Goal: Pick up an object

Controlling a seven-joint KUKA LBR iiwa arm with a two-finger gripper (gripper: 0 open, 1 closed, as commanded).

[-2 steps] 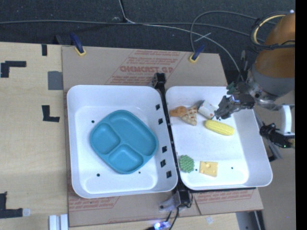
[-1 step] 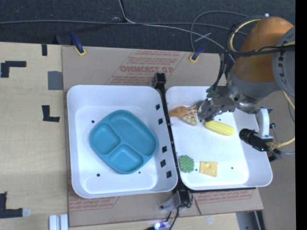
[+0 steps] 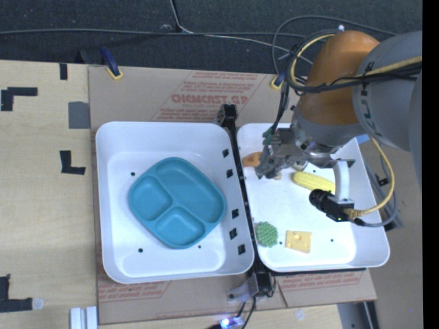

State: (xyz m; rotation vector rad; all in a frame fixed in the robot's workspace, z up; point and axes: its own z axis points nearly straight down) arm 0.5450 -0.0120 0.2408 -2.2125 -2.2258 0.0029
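Note:
My gripper (image 3: 269,167) hangs low over the far left part of the right bin (image 3: 370,256). Just to its left an orange object (image 3: 252,160) lies against the bin's left wall, partly hidden by the gripper. A yellow corn cob (image 3: 313,181) rests to the gripper's right, near the bin's middle. A green bumpy ball (image 3: 267,234) and a yellow cheese wedge (image 3: 298,240) sit near the front of the same bin. I see nothing between the fingers.
The left bin (image 3: 113,139) holds a blue divided plate (image 3: 176,201). A black cable connector (image 3: 327,204) on the arm hangs over the right bin. Cardboard lies under both bins, with wooden bench around it.

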